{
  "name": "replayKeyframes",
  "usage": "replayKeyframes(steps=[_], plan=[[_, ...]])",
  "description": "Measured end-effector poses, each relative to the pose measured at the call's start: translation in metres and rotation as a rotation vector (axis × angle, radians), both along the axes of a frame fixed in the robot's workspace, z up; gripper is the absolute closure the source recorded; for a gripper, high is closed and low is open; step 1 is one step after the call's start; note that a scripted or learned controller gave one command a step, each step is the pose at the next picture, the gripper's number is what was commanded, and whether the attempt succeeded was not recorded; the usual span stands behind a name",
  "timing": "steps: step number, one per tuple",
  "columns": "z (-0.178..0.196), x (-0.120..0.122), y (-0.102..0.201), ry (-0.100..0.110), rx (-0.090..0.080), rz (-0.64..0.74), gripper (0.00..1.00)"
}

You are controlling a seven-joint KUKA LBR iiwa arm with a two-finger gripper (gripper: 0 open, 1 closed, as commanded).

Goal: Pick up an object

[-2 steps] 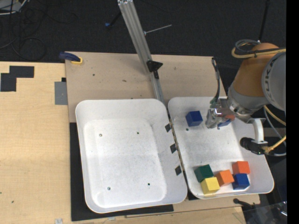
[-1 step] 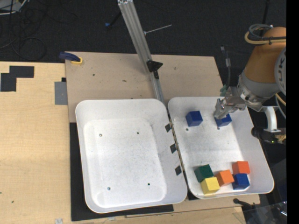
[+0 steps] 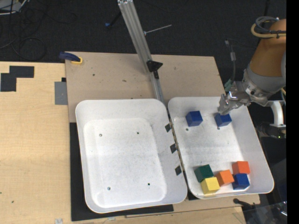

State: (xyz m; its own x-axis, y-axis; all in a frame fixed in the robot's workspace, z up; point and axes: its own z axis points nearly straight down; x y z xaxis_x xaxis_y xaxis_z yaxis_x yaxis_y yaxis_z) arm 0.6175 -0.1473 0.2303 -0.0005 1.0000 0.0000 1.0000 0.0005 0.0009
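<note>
In the right bin (image 3: pixel 219 148) two blue cubes lie near the far end, one (image 3: pixel 194 118) to the left and one (image 3: pixel 224 120) to the right. My gripper (image 3: pixel 226 107) hangs from the grey and orange arm (image 3: pixel 267 64) right over the right blue cube, touching or nearly touching its top. Whether the cube is gripped is hidden from this angle. At the bin's near right corner sit a green cube (image 3: pixel 203 172), a yellow cube (image 3: pixel 210 185), an orange cube (image 3: pixel 225 177), a red cube (image 3: pixel 241 167) and a third blue cube (image 3: pixel 240 181).
The left bin (image 3: pixel 121 157) lies beside the right one, with black clips (image 3: pixel 172 148) along their shared rims. A slanted aluminium bar (image 3: pixel 138 38) rises behind the bins. A small blue clamp (image 3: pixel 70 57) lies at the board's far left corner.
</note>
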Motion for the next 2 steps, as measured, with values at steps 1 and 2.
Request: replayKeyframes(steps=[1, 2], plan=[[-0.009, -0.007, 0.047, 0.006, 0.002, 0.002, 1.0], [-0.018, -0.009, 0.095, 0.005, 0.002, 0.003, 1.0]])
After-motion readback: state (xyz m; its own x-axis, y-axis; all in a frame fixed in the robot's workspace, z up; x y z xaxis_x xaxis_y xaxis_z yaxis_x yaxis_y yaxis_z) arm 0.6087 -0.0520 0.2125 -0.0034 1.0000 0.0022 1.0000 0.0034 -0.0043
